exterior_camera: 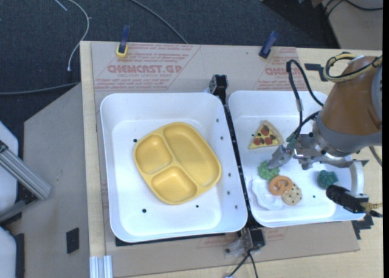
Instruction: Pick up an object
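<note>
Two-finger gripper [281,158] over right white bin [316,101], above green leafy toy [266,170]; finger state unclear. Yellow three-compartment plastic tray [176,161] at left white bin [121,118] centre.

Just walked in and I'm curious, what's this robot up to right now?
A grey and orange arm reaches into the right bin, its tool low beside a green toy. A pizza slice, pretzel, cookie and dark green piece lie around it. Nothing looks lifted. The left bin holds a yellow divided tray.
</note>
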`<state>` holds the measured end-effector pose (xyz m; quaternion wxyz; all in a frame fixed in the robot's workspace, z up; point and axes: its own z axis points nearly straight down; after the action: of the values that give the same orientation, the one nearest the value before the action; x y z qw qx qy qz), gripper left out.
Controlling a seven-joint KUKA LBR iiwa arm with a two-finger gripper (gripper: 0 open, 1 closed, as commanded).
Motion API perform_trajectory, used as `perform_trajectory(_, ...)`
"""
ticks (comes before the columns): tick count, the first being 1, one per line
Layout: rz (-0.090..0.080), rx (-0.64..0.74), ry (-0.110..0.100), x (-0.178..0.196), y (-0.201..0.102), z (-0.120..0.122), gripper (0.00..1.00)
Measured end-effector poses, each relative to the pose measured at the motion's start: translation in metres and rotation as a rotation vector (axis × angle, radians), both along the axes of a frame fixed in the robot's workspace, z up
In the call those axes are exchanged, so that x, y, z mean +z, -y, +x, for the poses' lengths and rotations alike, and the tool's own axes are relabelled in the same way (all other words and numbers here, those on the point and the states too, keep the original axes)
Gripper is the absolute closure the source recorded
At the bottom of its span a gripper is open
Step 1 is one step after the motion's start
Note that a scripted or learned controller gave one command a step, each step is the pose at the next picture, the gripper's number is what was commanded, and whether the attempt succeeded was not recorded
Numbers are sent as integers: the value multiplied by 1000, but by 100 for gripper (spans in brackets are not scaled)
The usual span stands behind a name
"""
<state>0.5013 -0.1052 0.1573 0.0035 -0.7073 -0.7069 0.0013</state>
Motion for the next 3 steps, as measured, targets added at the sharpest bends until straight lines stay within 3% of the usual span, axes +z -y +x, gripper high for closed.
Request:
perform_trajectory(2, -1, 0, 3, -74, -2, 3, 0)
perform_trajectory(3, 0, 0, 8, -61, -3, 4, 100)
